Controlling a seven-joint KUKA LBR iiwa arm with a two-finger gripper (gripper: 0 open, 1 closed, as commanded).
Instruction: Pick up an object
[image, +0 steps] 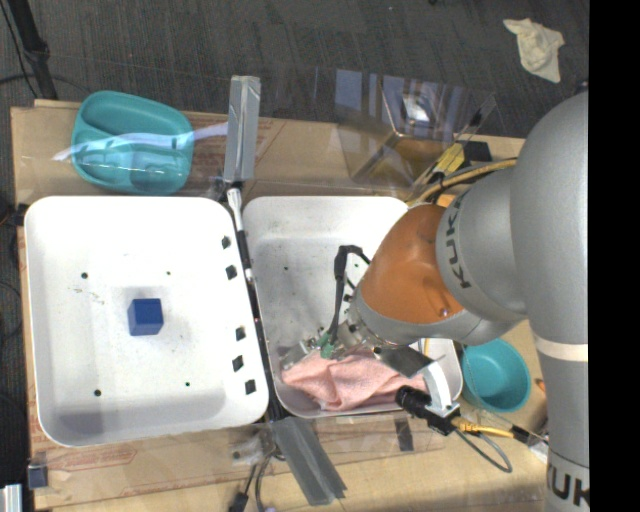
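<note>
- I am reaching in from the right with my arm (470, 270) and lowering my tool (335, 345) into the right bin (300, 230), near that bin's front edge.
- The tool is sitting just above or against the pink cloth (340, 380); I cannot tell whether it is touching, and I cannot tell how the tool is set, since my wrist is covering it.
- The pink cloth is lying crumpled along the front edge of the right bin, towards its front right corner, partly tucked under my wrist.
- I am judging the cloth to be light, soft and limp: it will sag and drape once lifted and could slide out of a shallow pinch.
- The best hold looks to be on a raised fold near the middle of the heap, taking several layers at once rather than a thin hem.
- A blue cube (146, 316) is resting in the left bin (60, 230), well apart from me, near its centre; it looks small, stiff and easy to square up on across two flat faces.
</note>
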